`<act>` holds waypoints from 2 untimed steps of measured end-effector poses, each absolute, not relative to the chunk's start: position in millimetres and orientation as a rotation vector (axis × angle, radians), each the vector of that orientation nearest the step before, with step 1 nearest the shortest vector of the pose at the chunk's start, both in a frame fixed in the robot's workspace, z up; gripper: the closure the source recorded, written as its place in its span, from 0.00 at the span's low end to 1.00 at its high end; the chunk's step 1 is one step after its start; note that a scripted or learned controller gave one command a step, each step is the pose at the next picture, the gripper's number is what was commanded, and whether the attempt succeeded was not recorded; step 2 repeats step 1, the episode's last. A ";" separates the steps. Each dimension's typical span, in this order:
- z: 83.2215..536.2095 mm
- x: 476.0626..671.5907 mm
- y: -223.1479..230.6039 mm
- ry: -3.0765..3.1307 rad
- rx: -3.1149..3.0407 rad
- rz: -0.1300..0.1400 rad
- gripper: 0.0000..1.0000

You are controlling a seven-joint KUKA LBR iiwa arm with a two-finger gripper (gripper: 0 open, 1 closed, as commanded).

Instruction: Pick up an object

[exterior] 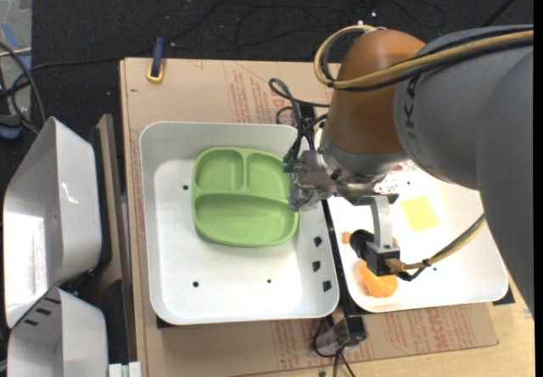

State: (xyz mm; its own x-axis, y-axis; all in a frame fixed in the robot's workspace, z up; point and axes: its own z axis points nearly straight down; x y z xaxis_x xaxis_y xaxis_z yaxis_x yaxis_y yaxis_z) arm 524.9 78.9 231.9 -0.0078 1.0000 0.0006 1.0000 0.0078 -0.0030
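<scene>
Nearest, in the right bin (475,282), an orange piece (379,284) lies by the near-left corner, with a yellow square (420,214) farther in. In the left bin (246,303) sits a green tray (243,197), divided into compartments. The gripper (299,184) hangs at the tray's right edge; whether it is wide, narrow or gripping the rim is hidden under the wrist. This looks like the grasp step on the tray. Next calls for a firm close on the rim, then a straight lift.
</scene>
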 end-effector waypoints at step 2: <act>232.6 525.2 76.0 -2.223 -2.218 0.003 0.00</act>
